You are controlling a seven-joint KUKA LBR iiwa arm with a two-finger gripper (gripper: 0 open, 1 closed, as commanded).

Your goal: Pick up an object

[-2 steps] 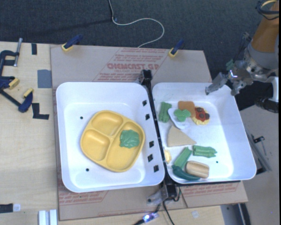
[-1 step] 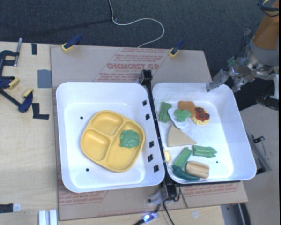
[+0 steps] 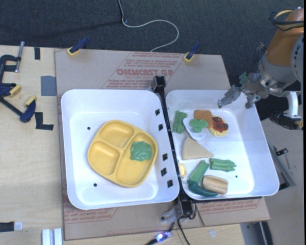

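Grey gripper [image 3: 238, 99] is hovering over the right bin [image 3: 255, 137] at its 1 o'clock corner, fingers apart and holding nothing. Nearest pickable object, the pizza slice [image 3: 219, 126], is lying toward 7 o'clock from it, close below-left.

Counts across the two white bins [image 3: 71, 137]
One yellow divided plate [image 3: 109, 154] carried one green leafy piece [image 3: 141, 151]; the other bin [image 3: 257, 152] held about nine toy foods, among them one tan wedge [image 3: 195, 149], one hot dog [image 3: 214, 184] and several green pieces [image 3: 222, 164]
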